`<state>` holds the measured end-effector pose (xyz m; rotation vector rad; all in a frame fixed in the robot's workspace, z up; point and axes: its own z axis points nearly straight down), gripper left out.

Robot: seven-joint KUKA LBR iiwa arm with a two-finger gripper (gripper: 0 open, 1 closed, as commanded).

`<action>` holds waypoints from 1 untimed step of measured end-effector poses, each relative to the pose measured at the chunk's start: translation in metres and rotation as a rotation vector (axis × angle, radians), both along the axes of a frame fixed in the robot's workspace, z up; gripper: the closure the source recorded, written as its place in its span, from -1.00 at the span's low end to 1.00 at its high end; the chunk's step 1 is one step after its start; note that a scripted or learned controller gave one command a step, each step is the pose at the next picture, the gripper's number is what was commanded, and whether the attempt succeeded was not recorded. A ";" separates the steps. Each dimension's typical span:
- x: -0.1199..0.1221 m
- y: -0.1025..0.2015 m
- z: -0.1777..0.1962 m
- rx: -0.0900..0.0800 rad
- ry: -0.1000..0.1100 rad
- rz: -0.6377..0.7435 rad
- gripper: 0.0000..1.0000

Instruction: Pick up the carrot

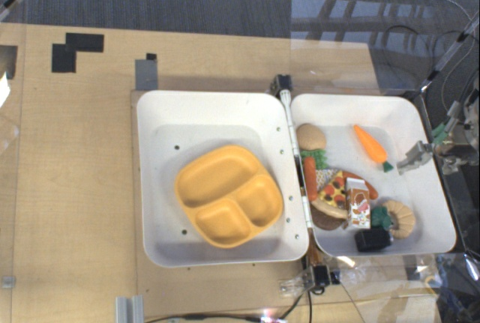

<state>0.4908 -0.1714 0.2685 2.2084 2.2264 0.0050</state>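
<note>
Camera view, carrot [370, 144] apart from toy clutter [346, 198]

Left bin [150, 186]: holds yellow divided plate [229, 195].
Right bin [405, 108]: toy pizza slice [334, 189], small carton [358, 203], round bun [310, 137], black block [372, 240], clustered low.
Tabletop [67, 186]: light wood.
</note>
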 end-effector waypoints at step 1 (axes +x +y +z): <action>0.077 -0.013 -0.158 0.005 0.014 -0.089 -1.00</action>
